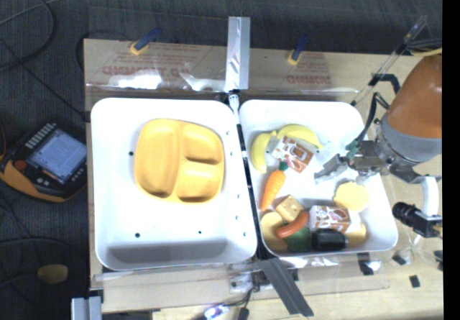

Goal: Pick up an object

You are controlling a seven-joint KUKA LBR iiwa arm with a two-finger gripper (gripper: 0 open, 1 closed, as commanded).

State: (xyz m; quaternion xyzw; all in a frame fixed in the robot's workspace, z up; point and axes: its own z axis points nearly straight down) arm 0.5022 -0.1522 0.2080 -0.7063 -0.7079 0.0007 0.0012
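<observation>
The left bin [108, 239] serves as the reference point. A yellow compartmented tray [178, 159] lies inside it, toward its upper half. A handheld pendant [44, 162] with a lit screen and orange casing rests on the dark floor to the left of the bin. Two yellow-and-blue clamps [144, 41] [297, 52] sit on the board beyond the bin. A vertical metal bar [237, 52] stands at its upper right corner.

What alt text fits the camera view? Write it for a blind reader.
A grey and orange robot arm reaches from the right over the right bin, crowded with toy food: a banana, a carrot and small cartons. The left bin holds a yellow divided tray.
</observation>
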